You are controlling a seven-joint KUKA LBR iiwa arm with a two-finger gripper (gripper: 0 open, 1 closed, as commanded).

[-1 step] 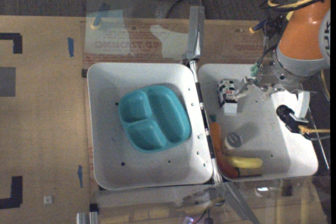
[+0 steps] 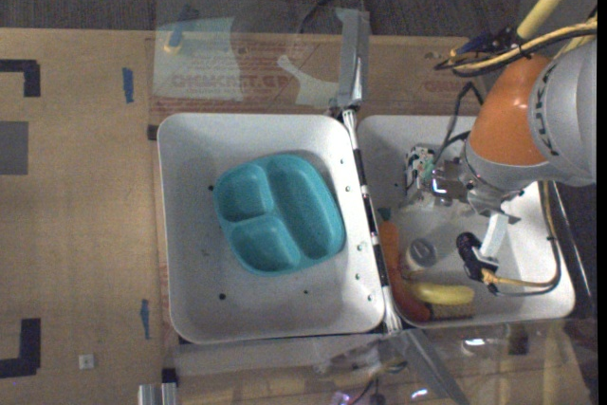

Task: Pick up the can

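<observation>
The can (image 2: 422, 253) stands upright in the right bin (image 2: 560, 299), its round grey top facing the camera. It sits just above the banana (image 2: 442, 294). My gripper (image 2: 421, 169) hangs over the upper left part of this bin, past the grey wrist and the orange band (image 2: 507, 123). It is above the can in the picture, apart from it, and nothing shows between its fingers.
A teal divided plate (image 2: 279, 213) lies in the left bin (image 2: 185, 156). An orange-red object (image 2: 390, 253) lies along the right bin's left wall. A black and white fitting with a yellow cable (image 2: 479, 259) hangs beside the can and banana.
</observation>
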